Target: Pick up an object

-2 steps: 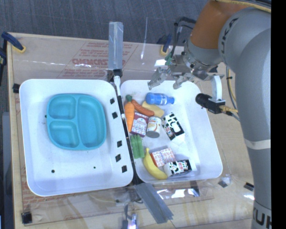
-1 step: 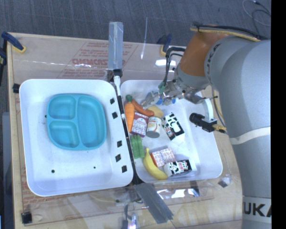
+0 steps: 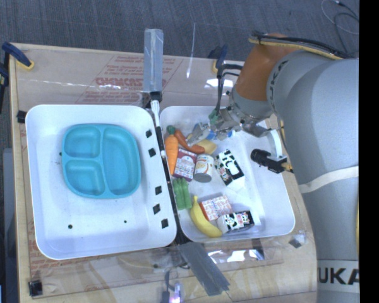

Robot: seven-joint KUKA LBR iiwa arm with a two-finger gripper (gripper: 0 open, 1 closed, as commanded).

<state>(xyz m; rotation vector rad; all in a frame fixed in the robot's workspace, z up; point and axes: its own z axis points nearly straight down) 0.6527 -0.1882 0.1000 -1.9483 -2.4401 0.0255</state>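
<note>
Well left of the carrot [image 3: 170, 150]: left white bin [image 3: 44, 232], with a blue divided plate [image 3: 101, 160] lying flat in it, three compartments up.

Just left of the carrot: the raised edge where the two bins meet.

Around the carrot itself, at the left wall of the right white bin [image 3: 275, 213]: lying lengthwise along that wall, thick end away from the camera.

Touching the carrot's right side: a red-and-white carton [image 3: 184, 166]. Just right of that, one step further from the carrot: a small pale can [image 3: 203, 168] on its side.

Below the carrot, toward the camera, along the same wall: a green vegetable [image 3: 182, 194], kind unclear. Further below and right of the carrot: a banana [image 3: 202, 221], curved, near the bin's front edge, with a second red-and-white carton [image 3: 215, 206] just beside it and a black-and-white carton [image 3: 237, 221] right of that.

Up and right of the carrot: a small yellow item [image 3: 206, 146], shape hard to make out. Right of the carrot, past the can: another black-and-white carton [image 3: 228, 167], tilted.

Up and right of the carrot, above the yellow item: gripper [image 3: 210, 129], low over the bin's far end. Open or closed: cannot be told. Nothing seen held.

Far right of the carrot: grey arm [image 3: 316, 125], orange band [image 3: 259, 68] above the wrist.
</note>
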